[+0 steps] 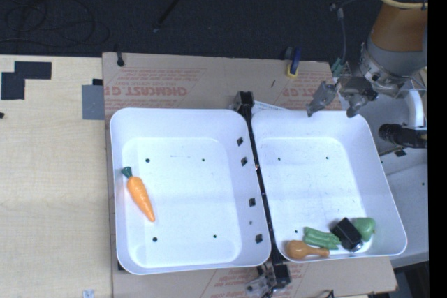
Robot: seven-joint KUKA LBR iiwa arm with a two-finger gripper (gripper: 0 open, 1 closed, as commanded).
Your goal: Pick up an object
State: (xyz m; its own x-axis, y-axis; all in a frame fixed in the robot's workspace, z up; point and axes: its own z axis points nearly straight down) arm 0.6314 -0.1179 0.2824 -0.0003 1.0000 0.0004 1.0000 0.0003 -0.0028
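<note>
Presently, the gripper (336, 100) hangs over the far edge of the right bin (380, 171), near its upper right corner. Both fingers show as separate grey prongs, spread well apart, with bare space between them; they grasp nothing and touch nothing I can make out.

Left to right across the bench:
- Pale wood-grain surface (49, 178) at far left, with dark rectangular patches near its upper part.
- Cardboard sheet (181, 84) beneath both bins. Reddish print on it reads mirrored and upside-down; I cannot read it with confidence.
- Left bin (115, 150): one toy carrot (140, 197), orange with a green top, lying near the left wall, tip pointing toward the near edge.
- Black divider (253, 178) running between the two bins.
- Right bin: a cluster in the near right corner. An orange-tan gourd-shaped piece (304, 250) lies against the near wall; a green pod-like piece (320, 238) sits just beside it; a black block (346, 233) lies tilted next to that, touching a light green piece (364, 225) at the right wall.

The cluster sits well apart from the gripper, at the opposite end of the same bin.
</note>
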